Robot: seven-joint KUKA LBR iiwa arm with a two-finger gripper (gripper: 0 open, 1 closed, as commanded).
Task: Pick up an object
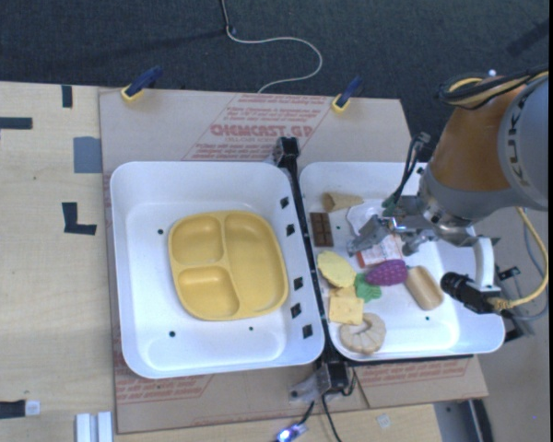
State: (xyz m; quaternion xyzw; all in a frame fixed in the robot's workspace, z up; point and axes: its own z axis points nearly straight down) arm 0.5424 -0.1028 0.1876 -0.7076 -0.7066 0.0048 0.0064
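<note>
We see the cardboard sheet (249, 132) under everything, flat brown with red print, its lower edge partly covered by the bins. On it sit two shallow white plastic bins side by side: the left bin (143, 274) and the right bin (470, 334), smooth with rounded corners, touching along a black clipped seam.

The arm (484, 150) comes in from the right, grey with an orange band, cut off by the frame edge; it hides the right bin's upper right corner. The yellow divided tray (226, 263) lies flat in the left bin, three compartments, matte plastic, rounded.

The gripper (380, 238) hangs low over the middle of the right bin, above a white and red packet (376, 250) we can hardly make out. We cannot tell whether the claw is released or clenched; nothing is clearly between it.

Toy foods crowd the right bin's left and lower part: a hot dog bun (423, 286), tan, just right of the purple grapes (385, 272), bumpy with a green leaf; a yellow lemon (335, 269), smooth; a cheese wedge (346, 308), yellow, just below it; a beige ring pastry (363, 333) near the bottom wall; a brown chocolate bar (320, 230) beside the seam; a tan piece (341, 201) at the top, shape unclear.
</note>
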